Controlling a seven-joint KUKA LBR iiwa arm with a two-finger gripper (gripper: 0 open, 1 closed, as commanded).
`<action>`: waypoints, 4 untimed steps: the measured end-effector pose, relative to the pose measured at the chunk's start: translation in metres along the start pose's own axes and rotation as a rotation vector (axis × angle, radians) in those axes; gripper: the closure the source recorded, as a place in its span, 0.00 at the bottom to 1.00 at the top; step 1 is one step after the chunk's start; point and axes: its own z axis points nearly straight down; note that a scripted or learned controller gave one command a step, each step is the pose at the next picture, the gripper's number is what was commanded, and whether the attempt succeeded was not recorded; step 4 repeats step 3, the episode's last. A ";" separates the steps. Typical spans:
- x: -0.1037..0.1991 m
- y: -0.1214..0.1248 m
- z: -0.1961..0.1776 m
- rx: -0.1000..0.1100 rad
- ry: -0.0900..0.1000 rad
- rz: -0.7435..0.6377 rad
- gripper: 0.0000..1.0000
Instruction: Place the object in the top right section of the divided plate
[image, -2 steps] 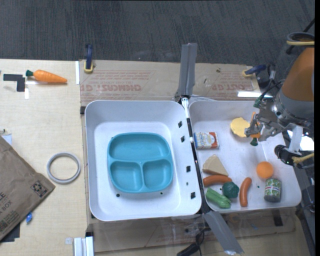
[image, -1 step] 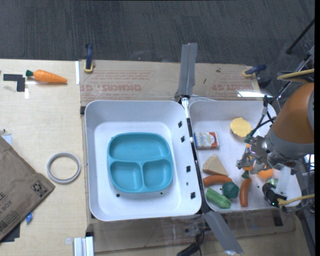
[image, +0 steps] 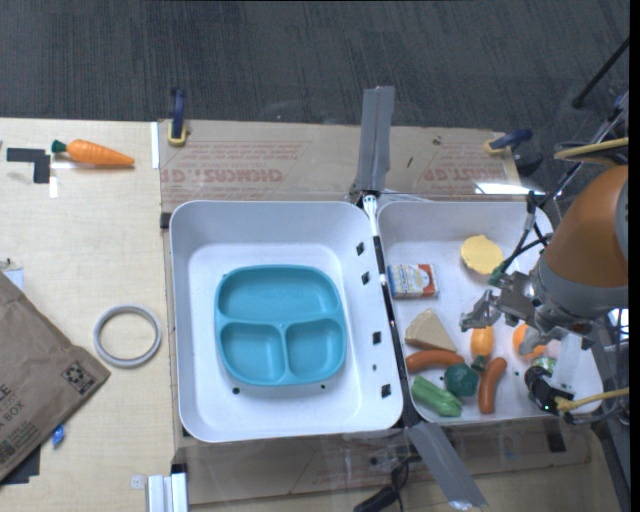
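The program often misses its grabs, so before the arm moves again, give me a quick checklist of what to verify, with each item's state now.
1. Blue divided plate lies flat in the left bin: ok.
2. All plate sections bare, ready to receive: ok.
3. Toy food within reach in the right bin: ok.
4. Gripper over the right bin, near the small orange piece: ok.
5. An object between the fingers: cannot tell.
6. Which object is meant: cannot tell.
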 end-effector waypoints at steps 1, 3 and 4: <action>-0.001 0.000 -0.008 0.002 -0.001 0.002 1.00; -0.025 -0.005 -0.179 -0.002 -0.002 0.266 1.00; -0.025 -0.005 -0.179 -0.002 -0.002 0.266 1.00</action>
